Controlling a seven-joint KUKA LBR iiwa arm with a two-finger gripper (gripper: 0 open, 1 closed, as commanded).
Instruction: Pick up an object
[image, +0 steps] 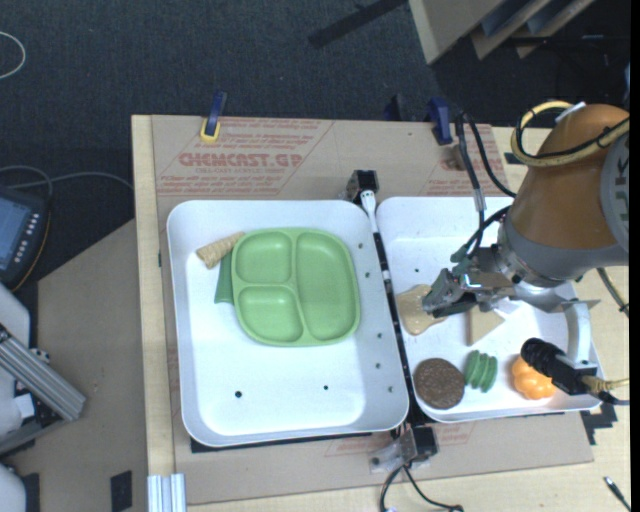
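End effector (437, 297) low in right bin (425, 225), touching tan piece (412, 309).

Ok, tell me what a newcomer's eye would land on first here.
The green divided plate fills the middle of the left bin, bright against the white. In the right bin, the grey arm with its orange band reaches in, its gripper low over a tan piece. Along that bin's near edge sit a brown disc, a green ridged item and an orange one.
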